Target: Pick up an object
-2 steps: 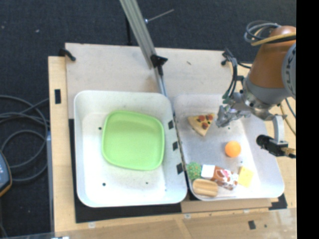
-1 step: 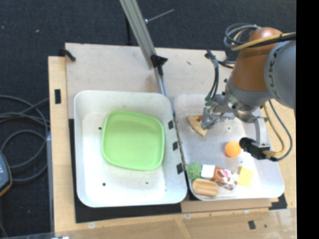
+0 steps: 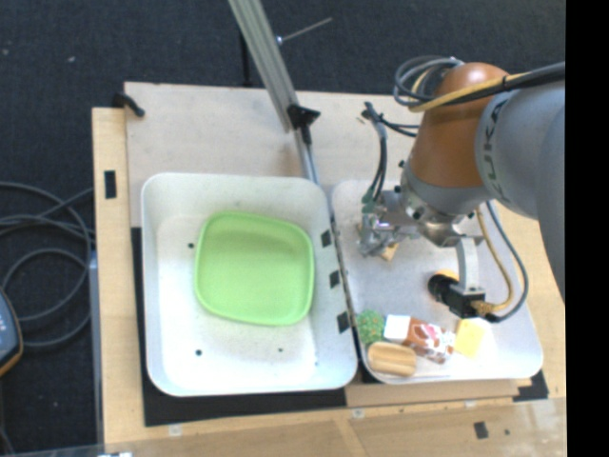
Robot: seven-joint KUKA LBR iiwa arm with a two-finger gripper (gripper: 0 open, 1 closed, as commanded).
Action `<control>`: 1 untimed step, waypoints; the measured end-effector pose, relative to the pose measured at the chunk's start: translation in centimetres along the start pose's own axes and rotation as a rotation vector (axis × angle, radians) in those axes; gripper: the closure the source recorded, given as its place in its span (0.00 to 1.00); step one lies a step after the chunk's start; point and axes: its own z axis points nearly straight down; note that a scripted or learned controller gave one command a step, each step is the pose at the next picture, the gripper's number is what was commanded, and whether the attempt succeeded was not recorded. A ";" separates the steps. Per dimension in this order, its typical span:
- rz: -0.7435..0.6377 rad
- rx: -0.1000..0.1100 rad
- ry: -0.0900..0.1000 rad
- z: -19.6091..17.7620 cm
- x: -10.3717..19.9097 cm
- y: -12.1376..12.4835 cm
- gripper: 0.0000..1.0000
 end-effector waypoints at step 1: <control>-0.001 -0.001 0.001 -1.5 5.3 -1.7 1.00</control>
